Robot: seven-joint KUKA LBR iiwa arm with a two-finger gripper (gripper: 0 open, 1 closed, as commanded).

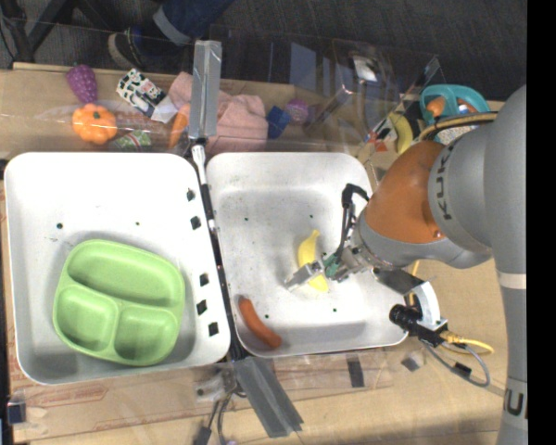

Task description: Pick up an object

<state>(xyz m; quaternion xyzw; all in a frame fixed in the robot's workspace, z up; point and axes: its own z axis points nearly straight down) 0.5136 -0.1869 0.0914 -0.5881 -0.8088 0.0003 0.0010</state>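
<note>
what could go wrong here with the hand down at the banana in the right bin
1. The hand sits at the lower end of the small yellow plastic banana, so an off-centre pinch could let the curved toy slip or pivot out.
2. The banana lies loose on the smooth floor of the shallow white right bin; a nudge may slide it away instead.

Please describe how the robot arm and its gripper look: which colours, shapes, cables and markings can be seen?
The arm is thick and rounded, grey, with a wide orange band above the wrist and dark lettering on the grey shell. A black cable loops beside the wrist. The gripper is small, with thin metal-coloured fingers and a greenish part behind them.
</note>
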